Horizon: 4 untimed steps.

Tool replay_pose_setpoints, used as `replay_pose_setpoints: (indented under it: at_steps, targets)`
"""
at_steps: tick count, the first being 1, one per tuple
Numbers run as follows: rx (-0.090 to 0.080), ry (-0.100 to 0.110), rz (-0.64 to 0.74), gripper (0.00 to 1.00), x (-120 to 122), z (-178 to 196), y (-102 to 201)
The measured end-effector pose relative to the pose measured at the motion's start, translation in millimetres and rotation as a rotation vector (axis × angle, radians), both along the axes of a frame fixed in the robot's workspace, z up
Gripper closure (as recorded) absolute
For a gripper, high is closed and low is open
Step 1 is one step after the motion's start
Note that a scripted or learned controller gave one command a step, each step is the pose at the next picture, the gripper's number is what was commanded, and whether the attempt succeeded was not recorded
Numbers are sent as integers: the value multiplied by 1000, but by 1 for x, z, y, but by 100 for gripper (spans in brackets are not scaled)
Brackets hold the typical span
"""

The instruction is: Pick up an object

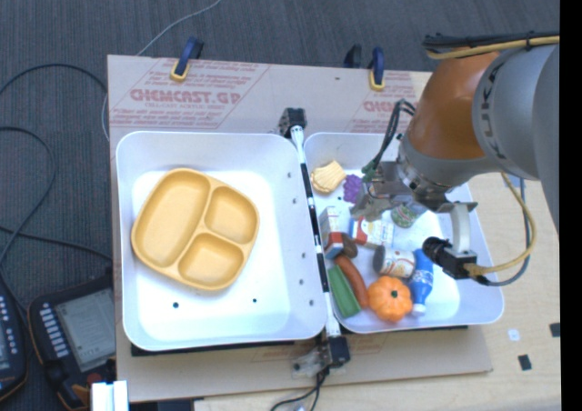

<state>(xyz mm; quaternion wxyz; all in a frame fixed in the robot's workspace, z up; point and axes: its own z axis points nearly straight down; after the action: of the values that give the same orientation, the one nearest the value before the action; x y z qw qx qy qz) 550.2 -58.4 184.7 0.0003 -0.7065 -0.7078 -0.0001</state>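
Orange pumpkin (pixel 391 298) beside blue bottle (pixel 422 281)

Robotics lab: clamped bench board (pixel 182 95), loose cables (pixel 36 141), teach pendant (pixel 77 327).

Glossy plastic tray (pixel 195 228), smooth white bins (pixel 273 305)

My arm (pixel 509 100) is showing a bulky rounded grey casing with a broad orange band (pixel 446 118) above the wrist, thin black cables are trailing along it, and a dark metal hand (pixel 386 195) is ending it.
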Motion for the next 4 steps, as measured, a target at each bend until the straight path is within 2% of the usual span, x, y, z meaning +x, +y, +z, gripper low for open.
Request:
replay_pose_setpoints:
  at_steps: [1, 2, 3, 4]
  targets:
    - [0, 1, -1, 0, 0, -1, 0]
    - [-20, -20, -11, 0, 38, -93, -53]
    - [-11, -13, -8, 100, 38, -85, -48]
    - [-2, -3, 0, 100, 88, 100, 5]
